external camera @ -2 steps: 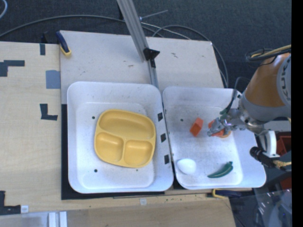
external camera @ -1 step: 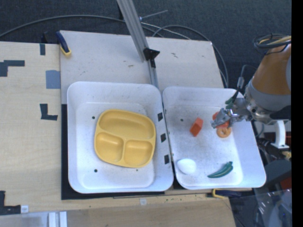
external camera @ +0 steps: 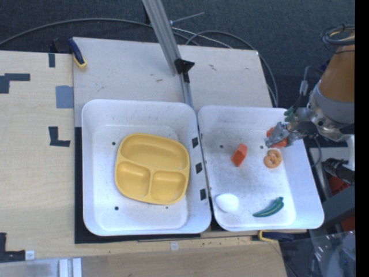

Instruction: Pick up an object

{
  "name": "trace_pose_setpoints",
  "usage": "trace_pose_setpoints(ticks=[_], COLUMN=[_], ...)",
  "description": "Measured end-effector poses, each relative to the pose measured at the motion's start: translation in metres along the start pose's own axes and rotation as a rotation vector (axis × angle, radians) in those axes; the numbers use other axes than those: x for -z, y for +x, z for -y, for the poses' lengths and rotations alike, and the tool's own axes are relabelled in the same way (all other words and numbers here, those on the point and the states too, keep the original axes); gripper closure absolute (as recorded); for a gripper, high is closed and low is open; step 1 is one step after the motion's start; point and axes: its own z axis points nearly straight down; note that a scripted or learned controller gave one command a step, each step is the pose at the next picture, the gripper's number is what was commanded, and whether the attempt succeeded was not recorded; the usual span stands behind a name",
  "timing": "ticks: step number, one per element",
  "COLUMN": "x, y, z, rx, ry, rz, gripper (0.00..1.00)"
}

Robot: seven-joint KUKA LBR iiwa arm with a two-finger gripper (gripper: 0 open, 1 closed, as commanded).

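The right bin [external camera: 300, 178] holds a small red block [external camera: 239, 154], an orange ring-shaped piece [external camera: 273, 159], a white egg-like object [external camera: 227, 202] and a dark green pepper [external camera: 268, 208]. My gripper [external camera: 277, 138] reaches in from the right and hangs over the bin's upper right part, just above the orange ring and to the right of the red block. Whether it touches anything is unclear from this angle.
A yellow divided plate [external camera: 152, 168] lies in the left bin [external camera: 92, 154]. A grey metal post [external camera: 163, 27] slants over the bench behind the bins. Cables run along the back, and a blue-and-yellow clamp [external camera: 76, 53] sits at the back left.
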Motion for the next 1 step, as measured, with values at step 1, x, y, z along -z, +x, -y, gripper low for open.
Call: trace_pose_setpoints(ticks=[1], x=[-0.0156], y=[0.0545], z=[-0.0051], rx=[0.005], ry=[0.006], rz=[-0.003], gripper=[1.0])
